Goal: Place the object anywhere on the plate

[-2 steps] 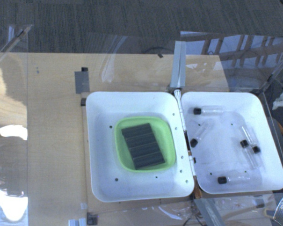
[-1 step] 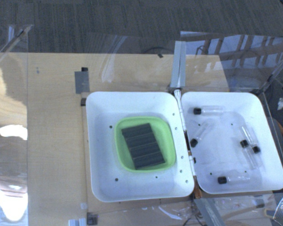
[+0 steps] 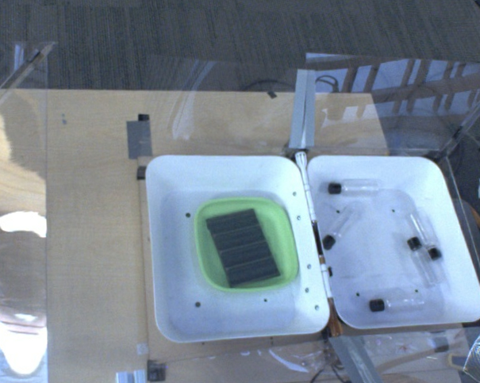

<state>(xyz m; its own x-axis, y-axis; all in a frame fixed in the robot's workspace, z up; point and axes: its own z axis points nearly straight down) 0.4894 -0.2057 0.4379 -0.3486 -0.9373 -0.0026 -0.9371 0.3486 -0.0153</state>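
A lab: wooden bench (image 3: 83, 233), two white bins (image 3: 174, 324), clear shielding panels (image 3: 16, 157), grey carpet (image 3: 217, 29).

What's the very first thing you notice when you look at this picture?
The bright green plate in the left white bin jumps out first, with a dark ridged block lying flat on it. Next come the clear tubes with black caps scattered around the right white bin.

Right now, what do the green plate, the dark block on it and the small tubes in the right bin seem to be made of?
Green plate: probably plastic, smooth, even colour.
Dark block: matte, ridged, perhaps rubber or foam; unclear.
Tubes: see-through plastic or glass, black caps.
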